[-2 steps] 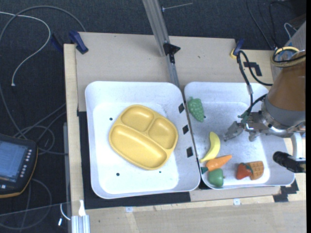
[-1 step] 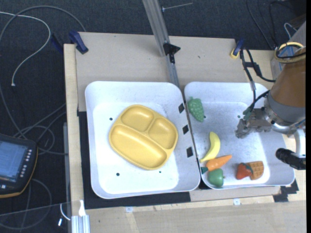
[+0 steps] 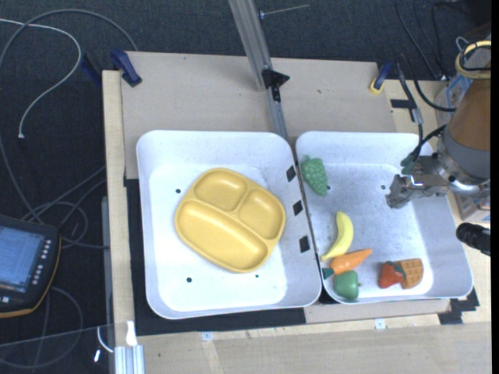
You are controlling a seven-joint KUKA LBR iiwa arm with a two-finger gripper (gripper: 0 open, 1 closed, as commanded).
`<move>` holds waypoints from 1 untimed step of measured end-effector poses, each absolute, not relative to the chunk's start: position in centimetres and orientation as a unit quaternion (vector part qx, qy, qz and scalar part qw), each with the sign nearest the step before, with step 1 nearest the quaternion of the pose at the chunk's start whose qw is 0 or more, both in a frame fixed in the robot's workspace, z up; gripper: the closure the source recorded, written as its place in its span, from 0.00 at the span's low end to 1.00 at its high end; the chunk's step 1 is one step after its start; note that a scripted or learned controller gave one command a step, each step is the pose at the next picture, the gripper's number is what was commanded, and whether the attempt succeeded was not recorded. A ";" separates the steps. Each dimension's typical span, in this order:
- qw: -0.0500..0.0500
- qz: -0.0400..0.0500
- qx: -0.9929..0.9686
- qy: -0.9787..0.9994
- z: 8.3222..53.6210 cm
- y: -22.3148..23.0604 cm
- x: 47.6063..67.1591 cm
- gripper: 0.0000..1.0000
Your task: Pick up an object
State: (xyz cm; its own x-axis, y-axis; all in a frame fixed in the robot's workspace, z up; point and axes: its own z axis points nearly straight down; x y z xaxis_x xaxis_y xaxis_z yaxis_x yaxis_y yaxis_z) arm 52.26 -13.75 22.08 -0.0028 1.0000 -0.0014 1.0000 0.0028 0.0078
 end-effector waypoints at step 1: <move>0.004 0.002 0.706 0.708 28.4 -14.3 52.7 1.00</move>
State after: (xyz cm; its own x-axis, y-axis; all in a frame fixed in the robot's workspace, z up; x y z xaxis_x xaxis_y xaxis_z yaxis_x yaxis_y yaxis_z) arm 52.65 -14.33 28.39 -0.0017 1.0000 -0.0028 1.0000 0.0018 0.0094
